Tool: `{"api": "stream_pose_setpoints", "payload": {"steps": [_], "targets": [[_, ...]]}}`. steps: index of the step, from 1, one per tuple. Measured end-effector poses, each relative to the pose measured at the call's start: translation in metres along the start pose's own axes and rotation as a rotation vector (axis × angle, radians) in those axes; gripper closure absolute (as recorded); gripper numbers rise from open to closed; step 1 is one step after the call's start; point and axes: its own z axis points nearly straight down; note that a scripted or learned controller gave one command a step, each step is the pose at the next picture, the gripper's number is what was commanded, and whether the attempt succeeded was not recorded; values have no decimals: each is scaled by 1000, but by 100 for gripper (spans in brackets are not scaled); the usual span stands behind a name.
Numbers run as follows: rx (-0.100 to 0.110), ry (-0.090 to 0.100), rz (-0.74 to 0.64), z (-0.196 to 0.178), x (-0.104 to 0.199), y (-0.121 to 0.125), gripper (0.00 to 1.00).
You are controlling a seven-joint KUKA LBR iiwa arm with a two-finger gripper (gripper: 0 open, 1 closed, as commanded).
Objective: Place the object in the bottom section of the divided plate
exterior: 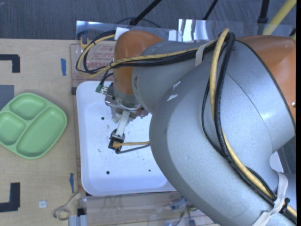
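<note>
A light green divided plate [32, 125] with three sections lies on the wooden bench, left of the white bin [91, 166]. Its long, largest section faces the lower right, and two smaller ones sit at its upper left. My gripper [125, 108] hangs over the upper left part of the white bin, well right of the plate. I look down on the orange-banded wrist, whose bulk hides whatever is under the gripper. The plate's sections hold nothing.
The grey arm [216, 126] covers the bin's right half and everything beyond it. A few small dark specks [107, 173] dot the bin floor. Black corner marks [11, 62] and blue tape [63, 66] mark the wooden bench. A pale cord [66, 210] lies at the bottom left.
</note>
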Motion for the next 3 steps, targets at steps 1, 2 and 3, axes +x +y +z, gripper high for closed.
{"api": "stream_pose_setpoints", "payload": {"steps": [1, 2, 3], "targets": [[-4, 5, 92, 35, 21, 45, 100], [2, 1, 561, 23, 3, 9, 100], [2, 1, 561, 23, 3, 9, 0]]}}
